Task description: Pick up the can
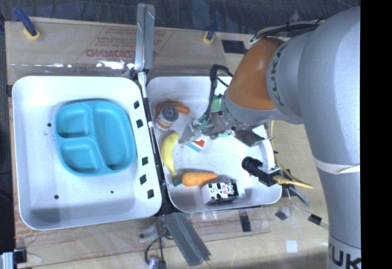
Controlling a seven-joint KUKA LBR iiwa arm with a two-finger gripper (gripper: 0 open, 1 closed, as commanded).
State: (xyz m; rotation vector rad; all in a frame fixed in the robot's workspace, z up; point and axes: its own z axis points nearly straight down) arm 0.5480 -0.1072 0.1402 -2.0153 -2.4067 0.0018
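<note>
The can stands upright at the far left of the right bin, showing a grey lid and an orange and white label. My gripper hangs over the middle of that bin, a short way right of the can and slightly nearer the front. It is apart from the can. Just below the gripper lies a small white, red and blue item; whether the gripper touches it is unclear.
An orange thing lies right behind the can. A banana lies in front of it along the left wall, then a carrot and a black and white pack. The left bin holds a blue divided plate.
</note>
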